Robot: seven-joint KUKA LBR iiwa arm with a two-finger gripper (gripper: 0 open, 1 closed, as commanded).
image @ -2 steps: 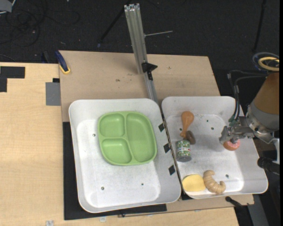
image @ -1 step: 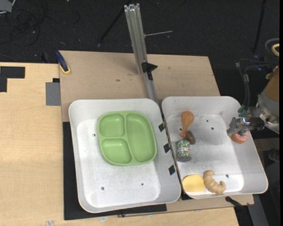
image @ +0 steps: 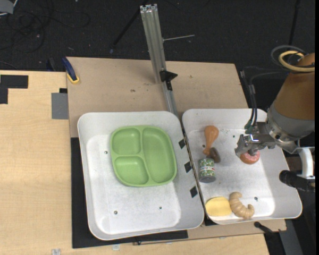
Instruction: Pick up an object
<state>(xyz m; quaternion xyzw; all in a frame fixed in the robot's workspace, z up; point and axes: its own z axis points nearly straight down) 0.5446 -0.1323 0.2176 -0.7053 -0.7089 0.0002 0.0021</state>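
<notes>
From above, the worktop (image: pixel 117 84) carries two white bins. The left bin (image: pixel 95 195) holds one green plate (image: pixel 143 155) with three compartments, nothing in them. The right bin (image: pixel 276 195) holds five loose things, and the arm (image: pixel 295 102) reaches over its right half.

The pincer (image: pixel 249 145) sits low over the upper right part of the right bin, directly above one pink, rounded object (image: pixel 250 157). The pincer's metal tip overlaps the top of that object; whether the fingers are spread or closed, and whether they have hold of it, cannot be told from this angle.

The other four things lie to the left of and below the pincer. One orange-brown, club-shaped piece (image: pixel 210 136) lies to its left, near the bin's upper left, with a dark end (image: pixel 215 155) at its bottom. One small green-patterned can (image: pixel 206 170) lies just under that dark end, lower left of the pincer. One yellow, flat, rounded item (image: pixel 218 207) rests at the bin's bottom edge, well below and left of the pincer. One tan, curled, knobbly piece (image: pixel 241 205) touches the yellow item's right side, almost straight below the pincer.

One upright metal post (image: pixel 155 52) stands beyond the bins.
</notes>
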